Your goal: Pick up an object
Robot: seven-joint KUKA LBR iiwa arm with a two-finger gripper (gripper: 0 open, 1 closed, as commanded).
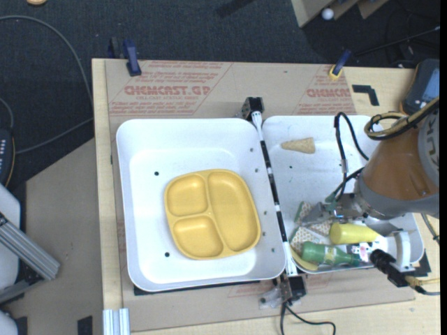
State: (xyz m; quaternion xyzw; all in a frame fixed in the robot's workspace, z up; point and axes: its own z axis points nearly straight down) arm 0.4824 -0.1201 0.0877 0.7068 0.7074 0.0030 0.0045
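A robotics lab: clamped wooden bench [209,89], two white bins [133,187], loose cables [63,40] across dark carpet [174,12].

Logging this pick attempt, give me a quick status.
Gripper low in right bin, over object pile; grasp unclear. Yellow tray in left bin. Tan piece apart, untouched.
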